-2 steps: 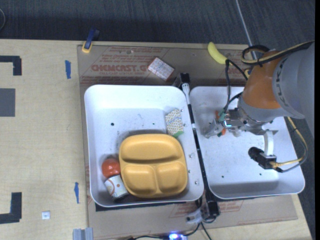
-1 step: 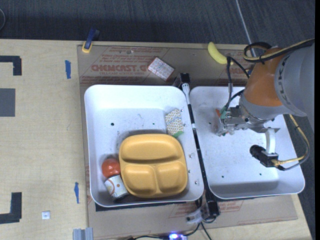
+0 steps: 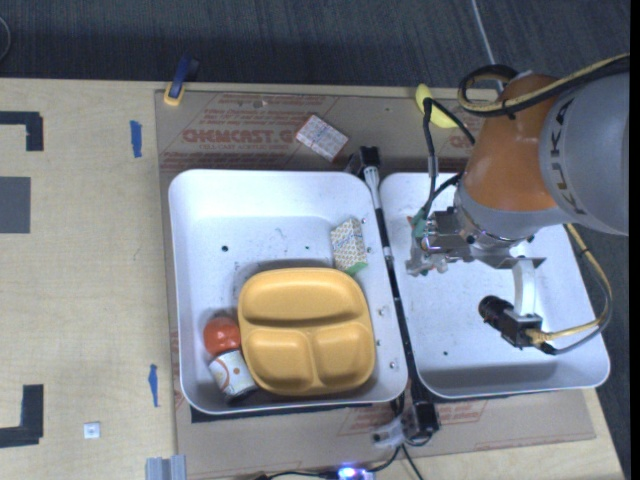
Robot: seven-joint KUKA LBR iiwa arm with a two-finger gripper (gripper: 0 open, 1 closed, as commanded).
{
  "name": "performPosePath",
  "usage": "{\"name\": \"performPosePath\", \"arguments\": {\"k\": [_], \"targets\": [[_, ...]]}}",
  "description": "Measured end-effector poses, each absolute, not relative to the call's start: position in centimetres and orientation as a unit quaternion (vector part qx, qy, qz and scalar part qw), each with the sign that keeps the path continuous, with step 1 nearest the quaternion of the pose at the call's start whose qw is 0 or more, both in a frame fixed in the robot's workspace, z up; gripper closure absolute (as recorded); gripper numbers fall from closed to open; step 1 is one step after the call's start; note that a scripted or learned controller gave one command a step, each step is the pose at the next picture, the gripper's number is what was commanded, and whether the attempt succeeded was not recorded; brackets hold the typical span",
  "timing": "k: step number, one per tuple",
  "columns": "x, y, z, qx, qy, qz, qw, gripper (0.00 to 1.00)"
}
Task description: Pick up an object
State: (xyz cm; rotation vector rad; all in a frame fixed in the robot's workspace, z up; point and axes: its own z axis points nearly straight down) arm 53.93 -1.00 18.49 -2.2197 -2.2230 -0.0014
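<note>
The yellow divided tray [image 3: 305, 328] lay in the left bin [image 3: 190, 208]; the gripper [image 3: 430, 253] hung over the right bin [image 3: 570, 368], its grip state indiscernible.

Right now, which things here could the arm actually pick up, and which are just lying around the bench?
Belongs to the job:
yellow divided tray, left bin
orange-and-white bottle beside it
small patterned packet
gripper, over the right bin

Just lying about:
patterned card behind the bins
blue tape marks
cables at the front
</note>
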Motion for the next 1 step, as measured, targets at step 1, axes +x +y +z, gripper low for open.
{"name": "performPosePath", "arguments": {"k": [1], "targets": [[54.01, -1.0, 19.49, -0.706, -0.708, -0.001, -0.001, 1.0]]}}
